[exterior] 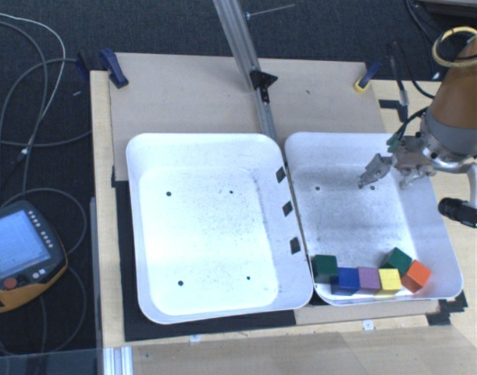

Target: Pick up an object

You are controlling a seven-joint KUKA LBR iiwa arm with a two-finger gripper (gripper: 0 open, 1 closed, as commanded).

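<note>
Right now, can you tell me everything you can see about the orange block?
The orange block is a small cube that looks like painted wood or plastic, plain on every face that shows. It sits turned at an angle in the near right corner of the right bin, resting on the white floor close to the rim. It ends a row of blocks: a yellow block lies on its left and a dark green block just behind it, both seeming to touch it. The gripper is well away, nearer the bin's far side.

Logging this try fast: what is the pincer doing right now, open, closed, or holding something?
Pincer: open, holding nothing, over the right shallow white plastic bin, away from the small coloured cubes along its near edge.
</note>
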